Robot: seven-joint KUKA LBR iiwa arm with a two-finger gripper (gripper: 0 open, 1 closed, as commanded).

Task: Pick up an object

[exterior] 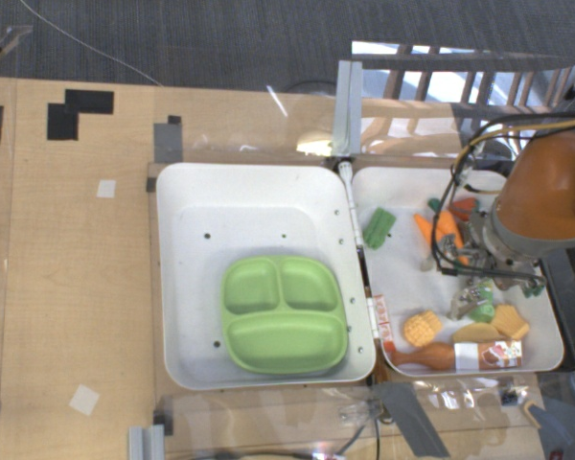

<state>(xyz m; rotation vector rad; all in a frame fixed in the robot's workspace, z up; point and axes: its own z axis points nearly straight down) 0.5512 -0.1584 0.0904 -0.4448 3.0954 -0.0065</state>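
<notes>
Pale wooden bench boards [67,286] carried two shallow white plastic bins side by side. Over the right bin [402,257] the grey arm's pincer [474,290] hung low; I could not tell whether it was clenched or released. Just below it lay a yellow cheese-like wedge [510,320]. Lower left of it lay a round yellow waffle-textured toy [421,329], and well left a small green block [379,227]. Far left of it, the other bin [192,209] held a green three-compartment plastic plate [285,314].
</notes>
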